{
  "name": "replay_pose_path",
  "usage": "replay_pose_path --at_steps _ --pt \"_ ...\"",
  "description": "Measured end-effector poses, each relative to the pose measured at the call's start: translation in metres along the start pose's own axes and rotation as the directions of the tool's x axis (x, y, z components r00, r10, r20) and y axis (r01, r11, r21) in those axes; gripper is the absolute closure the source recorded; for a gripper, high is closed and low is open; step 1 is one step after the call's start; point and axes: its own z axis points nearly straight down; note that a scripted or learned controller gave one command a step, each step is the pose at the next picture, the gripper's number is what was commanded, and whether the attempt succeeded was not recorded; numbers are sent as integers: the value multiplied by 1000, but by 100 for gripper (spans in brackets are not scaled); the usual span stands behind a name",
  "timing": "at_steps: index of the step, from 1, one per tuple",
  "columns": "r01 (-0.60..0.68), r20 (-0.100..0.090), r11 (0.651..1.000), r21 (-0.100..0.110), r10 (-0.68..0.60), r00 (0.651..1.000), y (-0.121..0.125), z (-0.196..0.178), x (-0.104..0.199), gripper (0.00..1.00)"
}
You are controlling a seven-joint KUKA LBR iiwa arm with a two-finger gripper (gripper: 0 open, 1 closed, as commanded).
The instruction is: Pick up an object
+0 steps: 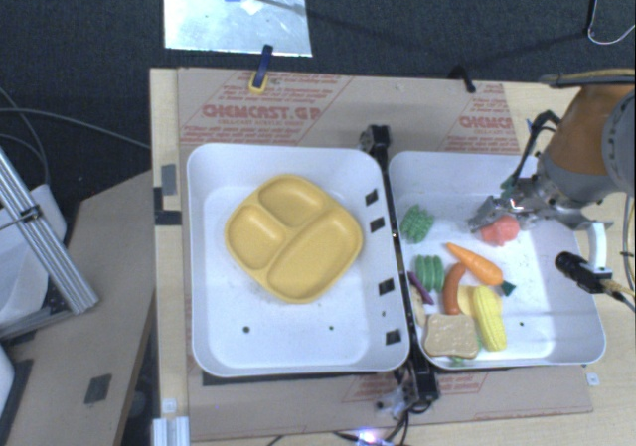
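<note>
A yellow divided plate (294, 236) sits in the left bin (209, 335), centre-left of the frame. In the right bin (581, 340), toy foods cluster at lower centre-right: broccoli (416, 223), green pepper (429, 270), sausage (453, 288), carrot (475, 262), corn (488, 317) and bread (452, 335). A pinkish-red toy (503, 229) lies above the carrot. The claw (502, 208), reaching from the right edge, sits directly over that toy's upper side, touching or nearly so. Whether its grip is spread or closed cannot be told here.
</note>
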Motion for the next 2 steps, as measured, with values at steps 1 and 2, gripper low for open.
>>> replay_pose_path --at_steps 1,2 --pt "-1 0 1000 -2 1 1000 0 -12 -1 100" --pt "8 -4 1000 1 -8 1000 32 1 105 100"
